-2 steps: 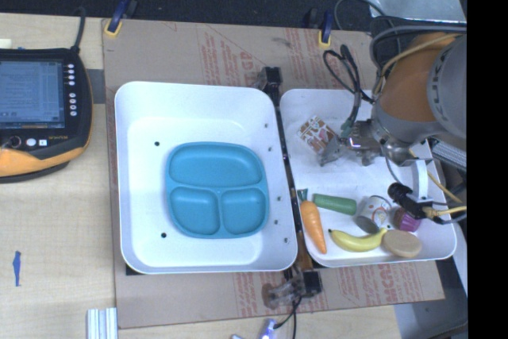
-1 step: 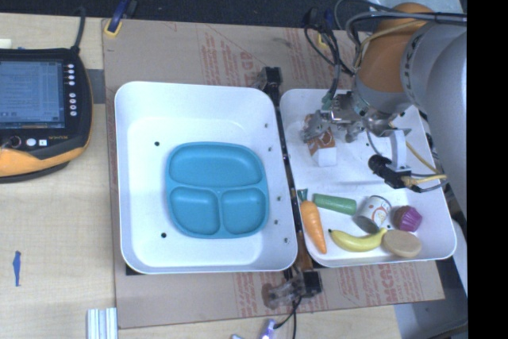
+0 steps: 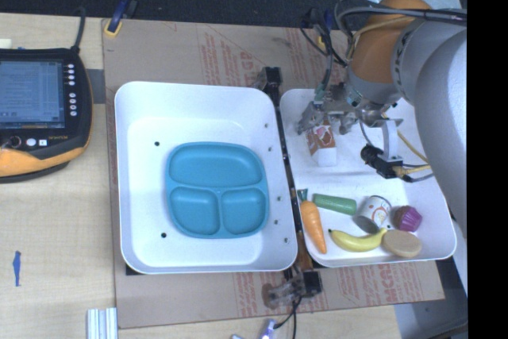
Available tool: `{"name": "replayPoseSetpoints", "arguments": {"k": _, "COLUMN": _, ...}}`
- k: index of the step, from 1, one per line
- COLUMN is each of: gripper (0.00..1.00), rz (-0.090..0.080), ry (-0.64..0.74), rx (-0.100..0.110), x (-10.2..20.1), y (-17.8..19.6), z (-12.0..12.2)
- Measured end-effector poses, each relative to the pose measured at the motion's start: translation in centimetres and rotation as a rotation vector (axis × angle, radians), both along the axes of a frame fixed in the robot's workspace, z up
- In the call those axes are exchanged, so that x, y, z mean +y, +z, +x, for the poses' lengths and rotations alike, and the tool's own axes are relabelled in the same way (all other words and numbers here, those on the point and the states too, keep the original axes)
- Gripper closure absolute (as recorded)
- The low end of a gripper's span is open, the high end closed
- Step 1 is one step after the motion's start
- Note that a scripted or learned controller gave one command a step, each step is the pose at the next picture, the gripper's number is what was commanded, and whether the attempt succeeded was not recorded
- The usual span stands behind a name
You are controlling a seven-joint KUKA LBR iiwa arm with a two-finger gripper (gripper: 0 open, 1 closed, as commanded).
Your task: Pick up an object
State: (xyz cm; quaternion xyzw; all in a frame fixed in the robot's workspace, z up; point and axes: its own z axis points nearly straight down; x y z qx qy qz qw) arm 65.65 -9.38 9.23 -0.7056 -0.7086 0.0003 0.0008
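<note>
While the claw [image 3: 324, 123] hangs over the right bin [image 3: 444, 246], its grip unclear, a small white carton [image 3: 323, 145] with unreadable brown label stands just beneath.

The pincer [image 3: 324, 123] hangs over a small carton [image 3: 323, 145] at the right bin's [image 3: 444, 250] far end; a blue tray [image 3: 216, 189] lies in the left bin [image 3: 135, 171].
</note>
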Motion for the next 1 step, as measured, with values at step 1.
{"name": "replayPoseSetpoints", "arguments": {"k": 1, "gripper": 1.00, "rz": 0.000, "ry": 0.003, "rx": 0.001, "x": -0.08, "y": 1.04, "z": 0.01}}
